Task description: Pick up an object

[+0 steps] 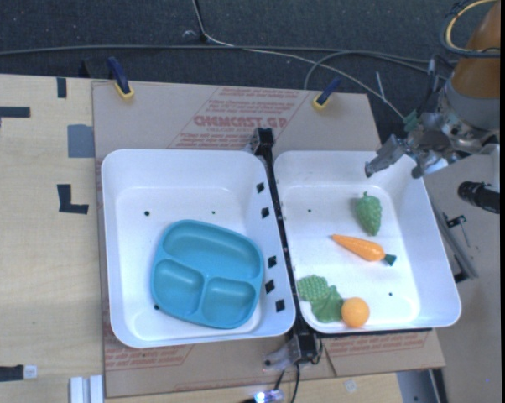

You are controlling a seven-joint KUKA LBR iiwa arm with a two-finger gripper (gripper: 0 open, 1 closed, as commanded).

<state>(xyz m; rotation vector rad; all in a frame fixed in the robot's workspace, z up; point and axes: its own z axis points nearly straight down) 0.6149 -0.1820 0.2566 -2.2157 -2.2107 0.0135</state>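
We see the tool with fingers spread apart, gripping nothing, above the right bin's far rim. In that bin lie a carrot, orange and two green pieces.

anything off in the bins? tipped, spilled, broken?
Nothing stands out. Blue tray lies flat in the left bin. In the right bin the carrot, green veg, leafy piece and orange ball look intact. Gripper hovers open above its far right corner.
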